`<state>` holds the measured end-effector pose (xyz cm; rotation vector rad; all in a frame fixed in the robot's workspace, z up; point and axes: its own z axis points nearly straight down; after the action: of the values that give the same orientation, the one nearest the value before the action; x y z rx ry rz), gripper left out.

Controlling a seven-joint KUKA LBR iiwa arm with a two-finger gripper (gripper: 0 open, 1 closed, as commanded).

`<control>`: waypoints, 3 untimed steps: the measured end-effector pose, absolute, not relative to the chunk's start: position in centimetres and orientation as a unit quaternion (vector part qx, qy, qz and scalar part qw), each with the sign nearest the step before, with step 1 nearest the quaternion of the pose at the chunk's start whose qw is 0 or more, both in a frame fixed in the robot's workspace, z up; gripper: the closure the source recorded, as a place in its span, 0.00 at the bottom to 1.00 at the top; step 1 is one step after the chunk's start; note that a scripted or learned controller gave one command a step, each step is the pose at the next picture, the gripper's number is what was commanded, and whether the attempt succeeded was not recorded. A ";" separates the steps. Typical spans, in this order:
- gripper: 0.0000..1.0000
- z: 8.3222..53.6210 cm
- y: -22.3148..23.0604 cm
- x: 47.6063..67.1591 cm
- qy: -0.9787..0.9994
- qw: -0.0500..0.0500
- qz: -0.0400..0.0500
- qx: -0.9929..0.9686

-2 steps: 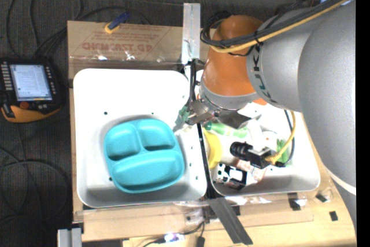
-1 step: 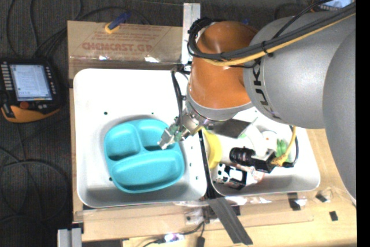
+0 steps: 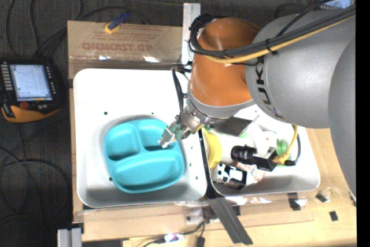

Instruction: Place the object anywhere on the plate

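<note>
Plate placement not finished, by my reading.

Arm (image 3: 300, 66): grey with an orange band, reaches in from the right across the seam between the bins and covers much of the right one.

Left bin (image 3: 87, 124): white, carries the plate. Right bin (image 3: 309, 179): white, carries loose pieces. Both sit on the bench (image 3: 332, 142).

Plate (image 3: 141, 173): teal, three wells, low in the left bin towards the right wall. All three wells look bare.

Loose pieces in the right bin: a yellow piece (image 3: 214, 150) against the left wall, a black-and-white piece (image 3: 230, 175) just below it, a green bit (image 3: 281, 147) further right.

Hand (image 3: 171, 136): over the plate's upper right edge, by the small well. Tip looks pale with a greenish tint. Apart or together, I cannot tell; too small and blurred.

Object: either a small thing at the tip of the hand or still among the right-bin pieces; I cannot say which.

Judgement: the hand is in the right place for a drop. What is left is the release, or a fresh pick if it carries nothing.
</note>
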<state>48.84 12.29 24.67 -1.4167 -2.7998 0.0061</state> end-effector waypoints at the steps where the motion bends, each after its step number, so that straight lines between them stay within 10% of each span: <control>1: 1.00 22.7 13.1 48.3 -0.936 0.001 0.001 -0.351; 2: 1.00 28.8 16.1 53.5 -0.916 -0.001 0.001 -0.401; 3: 0.00 28.8 16.1 53.5 -0.916 -0.001 0.001 -0.401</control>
<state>53.47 16.08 28.82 -1.2613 -2.8790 0.0037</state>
